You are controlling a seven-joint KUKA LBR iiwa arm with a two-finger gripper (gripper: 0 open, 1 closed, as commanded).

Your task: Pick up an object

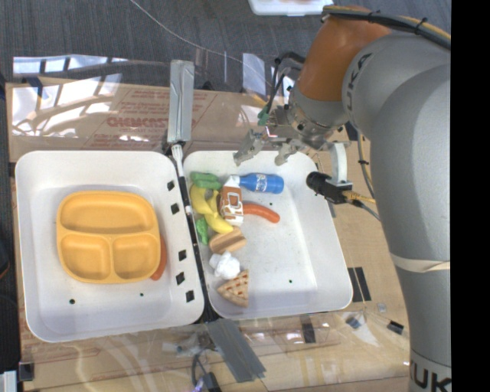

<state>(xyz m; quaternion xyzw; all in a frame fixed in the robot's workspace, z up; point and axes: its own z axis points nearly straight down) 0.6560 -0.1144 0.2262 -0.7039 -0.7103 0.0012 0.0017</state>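
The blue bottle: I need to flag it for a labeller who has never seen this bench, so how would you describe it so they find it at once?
Look in the right white bin, at its far edge just below the gripper. The blue bottle lies on its side there, beside the carton and above the orange sausage. It is the only blue item in the pile.

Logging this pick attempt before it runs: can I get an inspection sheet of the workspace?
Surface: two white bins, left bin and right bin, on a bench.
Job's things: right bin holds blue bottle, banana, carton, orange sausage, bun, pizza slice, packed along its left side.
Clutter: yellow divided tray in the left bin.
Grippers: tool open, above the right bin's far edge, holding nothing.
Cables: black cable along the arm.
Surroundings: cardboard sheet behind the bins.
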